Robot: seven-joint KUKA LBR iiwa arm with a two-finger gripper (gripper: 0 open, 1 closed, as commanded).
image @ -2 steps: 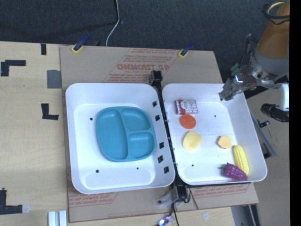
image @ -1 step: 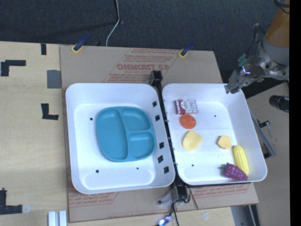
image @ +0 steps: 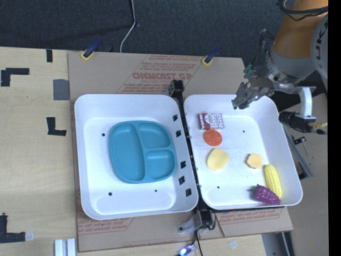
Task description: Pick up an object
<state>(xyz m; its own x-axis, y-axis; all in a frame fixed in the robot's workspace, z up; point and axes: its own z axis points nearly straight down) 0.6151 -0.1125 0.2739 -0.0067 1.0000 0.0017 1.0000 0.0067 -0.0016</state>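
The right bin (image: 242, 196) holds a small red and white box (image: 211, 121), an orange-red disc (image: 213, 138), a pale yellow lump (image: 217, 159), a small yellow-orange piece (image: 254, 161), a corn cob (image: 273, 180) and a purple piece (image: 265, 195). My gripper (image: 241, 101) hangs over the bin's far right corner, above and to the right of the box. Nothing shows between its fingers. Whether they are open or shut is unclear at this angle.
The left bin (image: 96, 196) holds a blue divided plate (image: 143, 151). Cardboard lies under both bins. A cable and a white handle (image: 305, 103) stick out beside the arm at the right bin's far right edge.
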